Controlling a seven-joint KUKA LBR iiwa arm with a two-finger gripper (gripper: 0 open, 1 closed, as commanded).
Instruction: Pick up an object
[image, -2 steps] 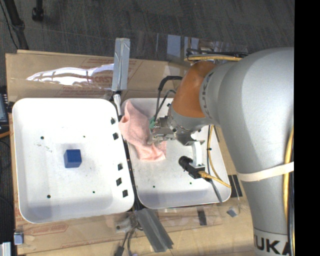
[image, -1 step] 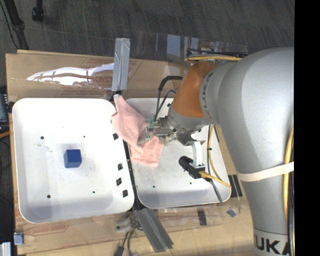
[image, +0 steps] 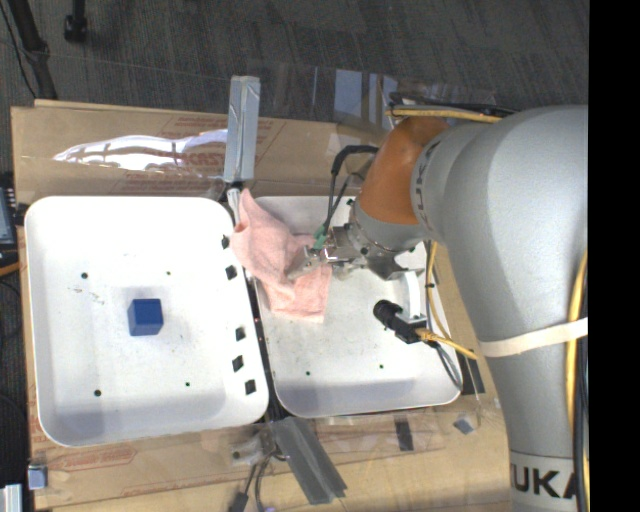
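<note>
A crumpled pink cloth lies in the right bin, at its far left corner. One edge of it rides up against the wall between the two bins. My gripper is low over the cloth's right side, reaching in from the right and touching or nearly touching the fabric. The wrist and the arm's orange band rise behind it. A small blue cube sits alone on the floor of the left bin, left of centre and far from the gripper.
The two white bins rest on a cardboard sheet and are joined along a divider with black clips. A grey taped strut stands at the far edge above the divider. The arm's big grey body covers the bench's right side.
</note>
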